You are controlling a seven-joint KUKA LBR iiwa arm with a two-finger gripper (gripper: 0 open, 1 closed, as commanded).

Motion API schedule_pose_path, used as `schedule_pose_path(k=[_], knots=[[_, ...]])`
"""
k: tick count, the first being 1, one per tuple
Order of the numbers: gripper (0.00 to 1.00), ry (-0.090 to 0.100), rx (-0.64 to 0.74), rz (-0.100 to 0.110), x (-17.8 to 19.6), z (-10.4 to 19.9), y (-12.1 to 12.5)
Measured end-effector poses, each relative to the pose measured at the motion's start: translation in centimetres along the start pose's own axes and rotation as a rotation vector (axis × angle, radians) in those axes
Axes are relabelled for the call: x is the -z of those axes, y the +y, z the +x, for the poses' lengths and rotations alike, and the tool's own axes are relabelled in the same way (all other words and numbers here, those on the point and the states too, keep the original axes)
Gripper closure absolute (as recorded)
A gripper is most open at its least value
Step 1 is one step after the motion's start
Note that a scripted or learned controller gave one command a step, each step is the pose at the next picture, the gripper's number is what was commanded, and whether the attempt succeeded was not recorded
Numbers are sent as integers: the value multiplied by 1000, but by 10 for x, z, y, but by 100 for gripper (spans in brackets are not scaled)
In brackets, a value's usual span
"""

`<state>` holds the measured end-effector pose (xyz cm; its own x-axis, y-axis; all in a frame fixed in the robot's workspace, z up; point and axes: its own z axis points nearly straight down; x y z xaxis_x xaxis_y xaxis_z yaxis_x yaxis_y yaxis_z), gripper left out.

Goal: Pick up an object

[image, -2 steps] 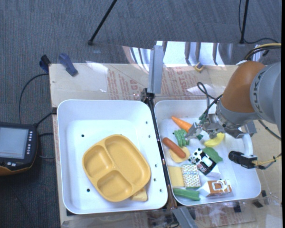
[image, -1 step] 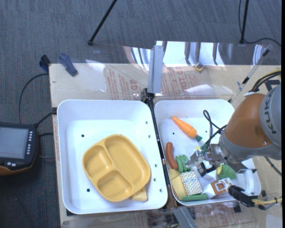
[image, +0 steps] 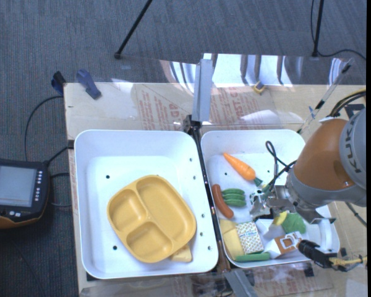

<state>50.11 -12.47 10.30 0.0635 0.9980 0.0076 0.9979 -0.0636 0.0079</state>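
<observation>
Here the gripper [image: 271,210] hangs low in the right bin [image: 297,138], lower right of the frame, beside a green-and-yellow toy [image: 289,221]. Its fingers' spread cannot be told. A carrot [image: 239,164] lies above it.

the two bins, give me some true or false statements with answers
1. The yellow divided plate lies in the left bin. True.
2. The toy carrot lies in the left bin. False: it lies in the right bin, near the far side.
3. The hot dog lies beside the green pea pod. True.
4. The arm reaches over the left bin. False: it is over the right bin.
5. A handheld screen unit lies on the floor, left of the bench. True.
</observation>
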Motion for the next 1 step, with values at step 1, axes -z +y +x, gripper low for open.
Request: schedule_pose_path(k=[1], knots=[[100,-5,99,6,84,79,52]])
